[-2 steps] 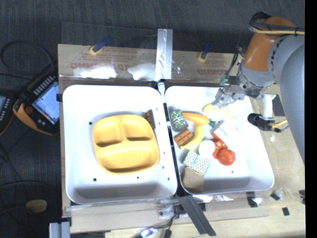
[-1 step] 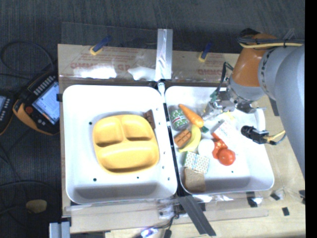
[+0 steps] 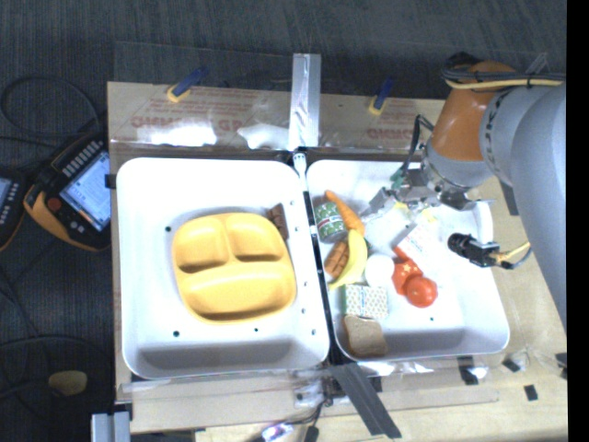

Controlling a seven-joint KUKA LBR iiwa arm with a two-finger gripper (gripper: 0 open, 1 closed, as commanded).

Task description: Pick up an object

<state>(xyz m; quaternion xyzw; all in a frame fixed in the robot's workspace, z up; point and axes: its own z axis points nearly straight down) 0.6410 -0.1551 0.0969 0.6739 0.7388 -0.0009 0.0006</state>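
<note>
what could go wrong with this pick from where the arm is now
The items in the right bin are crowded: the carrot, green can and banana touch, so a grasp could catch two or nudge neighbours. The gripper sits near the bin's back wall, so it might clip the rim.

Dark grey carpet all around, pretty dim. Bench is plain brown board with crinkly plastic sheet taped along its back edge. Off on the floor, far across from the pincer, an orange handheld pendant with black cables looping about.
</note>
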